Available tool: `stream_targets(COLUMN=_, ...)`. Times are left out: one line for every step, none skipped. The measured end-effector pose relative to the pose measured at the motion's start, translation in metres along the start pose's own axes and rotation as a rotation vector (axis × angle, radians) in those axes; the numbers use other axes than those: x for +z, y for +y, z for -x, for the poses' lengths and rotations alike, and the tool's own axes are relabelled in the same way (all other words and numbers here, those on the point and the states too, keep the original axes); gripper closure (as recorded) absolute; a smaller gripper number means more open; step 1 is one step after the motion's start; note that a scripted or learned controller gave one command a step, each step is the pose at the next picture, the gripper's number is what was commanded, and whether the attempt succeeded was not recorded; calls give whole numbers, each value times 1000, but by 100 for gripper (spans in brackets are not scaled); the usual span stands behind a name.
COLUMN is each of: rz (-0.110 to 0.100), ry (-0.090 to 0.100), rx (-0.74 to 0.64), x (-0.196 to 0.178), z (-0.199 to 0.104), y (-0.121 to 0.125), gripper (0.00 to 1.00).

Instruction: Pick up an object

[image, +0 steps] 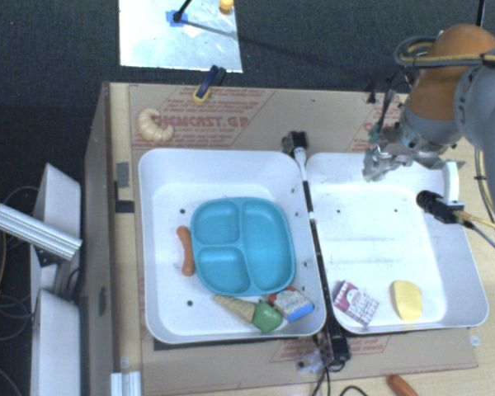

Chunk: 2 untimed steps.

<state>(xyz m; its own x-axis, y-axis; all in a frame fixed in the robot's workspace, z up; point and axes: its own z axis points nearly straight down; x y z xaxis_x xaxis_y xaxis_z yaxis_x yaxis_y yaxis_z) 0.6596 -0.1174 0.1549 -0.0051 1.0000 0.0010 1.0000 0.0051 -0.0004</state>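
Note:
My gripper (376, 168) hangs over the back left corner of the right bin (462, 258), close to its rear rim, with nothing seen in it. Well in front of it, by the bin's front wall, lie a red and white packet (355, 302) and a pale yellow oval piece (407, 299). The left bin (161, 221) holds a blue divided plate (241, 246), an orange sausage (186, 250) to the plate's left, and a cone (235, 306), a green piece (266, 318) and a small box (295, 304) along the front.
A black knob on a white bracket (442, 205) juts over the right bin's right side. A black divider strip (311, 221) runs between the bins. On the cardboard behind lie a tan curled item (154, 124) and a yellow and black clip (208, 85).

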Motion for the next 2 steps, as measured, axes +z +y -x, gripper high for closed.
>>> stream_targets(rz=4, ry=-1, rx=0, x=-8, z=-29, y=10, gripper=100)
stream_targets(rz=3, ry=-1, rx=0, x=-7, z=-28, y=10, gripper=0)
